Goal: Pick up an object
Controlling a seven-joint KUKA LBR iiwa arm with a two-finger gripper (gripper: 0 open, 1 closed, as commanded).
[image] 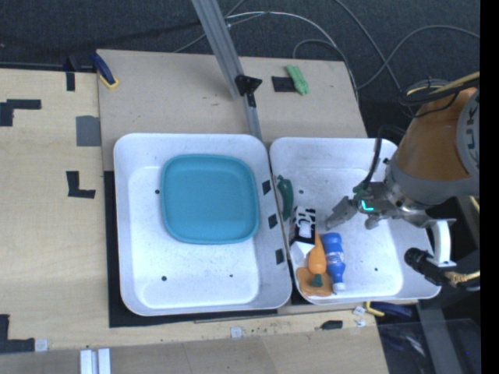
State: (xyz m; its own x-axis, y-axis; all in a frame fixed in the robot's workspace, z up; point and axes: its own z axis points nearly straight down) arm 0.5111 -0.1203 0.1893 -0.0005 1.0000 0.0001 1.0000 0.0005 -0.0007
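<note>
In the right bin (343, 156) a blue bottle (334, 260) with a white cap lies near the front left, next to an orange toy (316, 262) and a black-and-white item (304, 226). A dark green object (285, 195) leans on the bin's left wall. My gripper (355, 213) hangs over the right bin, just right of and above the blue bottle, its fingers (338, 213) spread apart with nothing between them.
The left bin (140, 209) holds a teal square plate (209, 198). A grey metal pole (226, 49) slants across the back of the bench. A green clip (297, 79) and cables (327, 33) lie beyond the bins.
</note>
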